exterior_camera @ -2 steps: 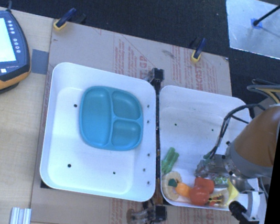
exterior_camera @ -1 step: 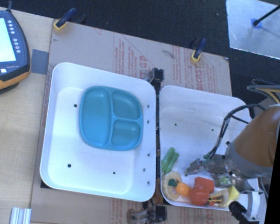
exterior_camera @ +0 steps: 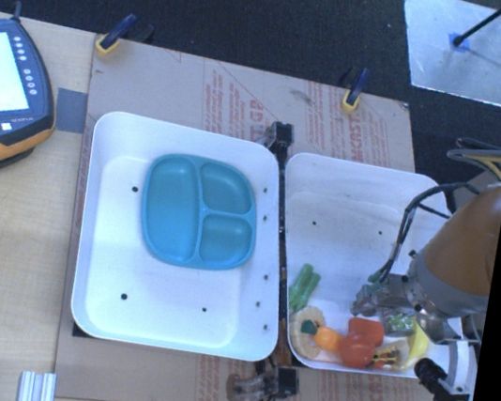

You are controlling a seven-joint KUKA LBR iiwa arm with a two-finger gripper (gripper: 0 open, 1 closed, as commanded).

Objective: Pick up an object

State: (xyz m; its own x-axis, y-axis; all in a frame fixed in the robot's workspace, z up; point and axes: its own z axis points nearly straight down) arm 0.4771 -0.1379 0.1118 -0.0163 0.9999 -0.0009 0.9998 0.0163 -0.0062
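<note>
Toy food pile [exterior_camera: 349, 339] in right bin's [exterior_camera: 345, 201] near corner, red piece [exterior_camera: 362, 342] on top, green piece [exterior_camera: 302, 287] just left, gripper [exterior_camera: 388, 304] low over the pile, finger state unclear, blue 3-part plate [exterior_camera: 199, 212] in left bin [exterior_camera: 97, 293].

The wooden bench [exterior_camera: 6, 240] carries a brown cardboard sheet [exterior_camera: 248, 99] across its middle. Two clamps pin the sheet's far edge, one at 11 o'clock [exterior_camera: 114, 35] and one at 1 o'clock [exterior_camera: 353, 89]. Two shallow white bins lie side by side on the sheet, touching: the left bin [exterior_camera: 94, 226] near the centre, the right bin [exterior_camera: 347, 192] toward 3 o'clock. A tablet in an orange case [exterior_camera: 0, 105] rests on the bare wood at 9 o'clock.
</note>
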